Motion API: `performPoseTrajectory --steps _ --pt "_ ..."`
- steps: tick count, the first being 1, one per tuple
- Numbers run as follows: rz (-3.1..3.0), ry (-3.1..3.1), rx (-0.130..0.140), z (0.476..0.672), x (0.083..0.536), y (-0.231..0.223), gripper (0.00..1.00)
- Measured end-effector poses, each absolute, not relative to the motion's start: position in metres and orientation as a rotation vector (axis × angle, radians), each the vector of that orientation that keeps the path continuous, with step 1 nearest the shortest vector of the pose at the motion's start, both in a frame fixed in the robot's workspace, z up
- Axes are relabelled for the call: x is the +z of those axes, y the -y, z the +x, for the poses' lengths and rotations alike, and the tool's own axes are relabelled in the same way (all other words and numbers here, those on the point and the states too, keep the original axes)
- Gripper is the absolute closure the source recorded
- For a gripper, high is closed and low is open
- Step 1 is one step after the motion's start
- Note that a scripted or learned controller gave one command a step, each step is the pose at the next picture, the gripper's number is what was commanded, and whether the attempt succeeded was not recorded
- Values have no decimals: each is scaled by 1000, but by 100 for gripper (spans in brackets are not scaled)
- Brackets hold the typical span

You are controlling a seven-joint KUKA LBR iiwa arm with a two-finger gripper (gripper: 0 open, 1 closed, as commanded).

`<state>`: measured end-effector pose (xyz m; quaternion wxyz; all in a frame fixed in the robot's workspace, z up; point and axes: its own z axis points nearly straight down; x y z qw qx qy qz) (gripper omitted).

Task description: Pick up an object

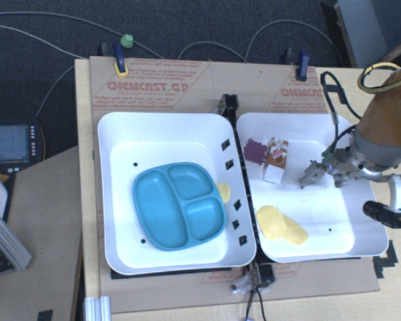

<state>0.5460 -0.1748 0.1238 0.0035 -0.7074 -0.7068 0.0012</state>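
My gripper (321, 180) hangs over the right bin (341, 243), in its middle right part, on the grey arm with the orange band (386, 112). It stands open with nothing between its fingers. Just left of it lie a small white block (274, 174), a brown and white packet (277, 153) and a purple piece (255, 150). A pale yellow lump (281, 224) lies nearer the bin's front, below and left of the gripper.
The left bin (120, 179) holds a blue divided plate (179, 204) with a small yellow piece (224, 192) at its right edge. A black rail with clips (235, 172) runs between the bins. Cables loop above the arm at the right.
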Motion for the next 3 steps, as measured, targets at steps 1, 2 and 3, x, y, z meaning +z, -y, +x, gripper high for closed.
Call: performPoseTrajectory --steps 1,2,3 --pt "-2217 2217 3 545 82 174 0" --pt "-2221 2220 -2 547 96 174 100" --pt "-2225 2226 -4 552 157 181 100"
